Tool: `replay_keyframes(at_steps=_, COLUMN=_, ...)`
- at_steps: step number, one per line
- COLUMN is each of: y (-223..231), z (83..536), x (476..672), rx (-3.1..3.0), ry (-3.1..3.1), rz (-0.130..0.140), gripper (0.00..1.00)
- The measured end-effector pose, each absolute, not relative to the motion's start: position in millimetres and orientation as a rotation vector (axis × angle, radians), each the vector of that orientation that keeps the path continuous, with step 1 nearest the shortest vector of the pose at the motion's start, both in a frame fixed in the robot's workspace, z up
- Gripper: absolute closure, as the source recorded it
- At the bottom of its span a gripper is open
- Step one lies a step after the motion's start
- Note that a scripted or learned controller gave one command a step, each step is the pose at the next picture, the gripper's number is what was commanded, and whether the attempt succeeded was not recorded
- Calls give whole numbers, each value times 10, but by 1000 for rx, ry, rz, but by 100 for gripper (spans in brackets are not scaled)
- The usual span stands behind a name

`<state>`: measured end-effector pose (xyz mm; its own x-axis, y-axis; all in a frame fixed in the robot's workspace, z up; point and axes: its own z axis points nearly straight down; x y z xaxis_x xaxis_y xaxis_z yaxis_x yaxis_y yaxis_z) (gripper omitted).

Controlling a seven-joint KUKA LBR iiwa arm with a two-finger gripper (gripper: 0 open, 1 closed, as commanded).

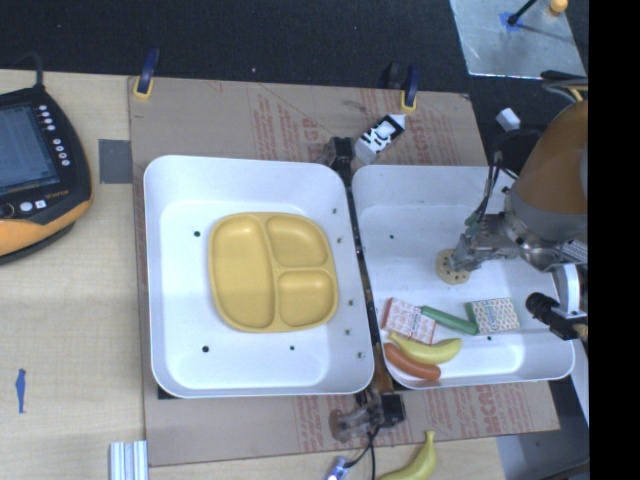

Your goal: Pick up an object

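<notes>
The gripper (462, 259) hangs low over the right bin (400, 193), directly above a small round tan cookie (452, 269); whether it grips anything cannot be told. Just below it lie a green stick (447, 319) between two patterned packets (403, 320), then a banana (425, 348) and a hot dog (411, 365). Far to its left, a yellow divided plate (272, 270) sits in the left bin (170, 268).

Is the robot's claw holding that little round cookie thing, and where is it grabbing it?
Cannot be told. The gripper sits right over the round tan piece in the right bin.
</notes>
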<state>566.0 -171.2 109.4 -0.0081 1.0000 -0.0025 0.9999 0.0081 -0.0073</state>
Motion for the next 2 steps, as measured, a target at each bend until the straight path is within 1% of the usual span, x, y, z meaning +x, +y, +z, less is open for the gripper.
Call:
replay_keyframes(at_steps=1, y=-1712, z=1093, x=5659, rx=-2210, ry=-2228, rz=11, gripper=0)
replay_keyframes(at_steps=2, y=-1723, z=1197, x=5663, rx=-2208, ry=-2232, rz=14, gripper=100)
